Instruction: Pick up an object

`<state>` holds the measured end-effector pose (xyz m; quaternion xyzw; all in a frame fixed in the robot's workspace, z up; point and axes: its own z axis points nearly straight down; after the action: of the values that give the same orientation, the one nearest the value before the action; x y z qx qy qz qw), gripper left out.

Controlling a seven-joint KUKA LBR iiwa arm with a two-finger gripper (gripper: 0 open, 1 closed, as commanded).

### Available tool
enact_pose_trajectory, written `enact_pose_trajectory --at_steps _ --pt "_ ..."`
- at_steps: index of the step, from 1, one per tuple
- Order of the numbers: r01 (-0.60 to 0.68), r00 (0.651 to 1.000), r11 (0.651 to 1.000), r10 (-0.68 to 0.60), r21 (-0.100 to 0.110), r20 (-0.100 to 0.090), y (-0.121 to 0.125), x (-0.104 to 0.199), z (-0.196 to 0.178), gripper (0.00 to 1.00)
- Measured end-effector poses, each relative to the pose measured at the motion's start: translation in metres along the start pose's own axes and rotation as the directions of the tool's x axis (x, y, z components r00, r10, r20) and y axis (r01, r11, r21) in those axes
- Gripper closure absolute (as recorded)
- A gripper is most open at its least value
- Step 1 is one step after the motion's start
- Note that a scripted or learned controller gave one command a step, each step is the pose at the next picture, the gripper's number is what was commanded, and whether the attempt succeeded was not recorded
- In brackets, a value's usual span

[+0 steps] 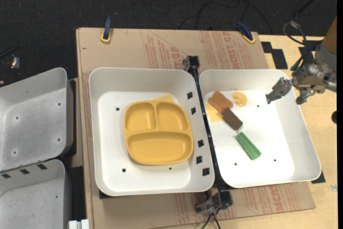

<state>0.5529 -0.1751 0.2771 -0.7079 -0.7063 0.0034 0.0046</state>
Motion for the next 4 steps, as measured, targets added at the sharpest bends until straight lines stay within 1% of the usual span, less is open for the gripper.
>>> enact_pose_trajectory --at_steps 1,2,3,4 --pt "0.003 1.0 1.0 -0.003 -0.011 0.003 0.002 0.001 -0.006 0.0" --pt "0.003 1.0 1.0 -0.003 -0.007 0.001 0.008 0.005 0.04 0.0" --pt "0.005 1.0 1.0 -0.005 -0.007 0.001 0.016 0.013 0.094 0.0" --pt "0.0 1.0 1.0 0.0 -0.005 0.001 0.009 0.009 0.154 0.0"
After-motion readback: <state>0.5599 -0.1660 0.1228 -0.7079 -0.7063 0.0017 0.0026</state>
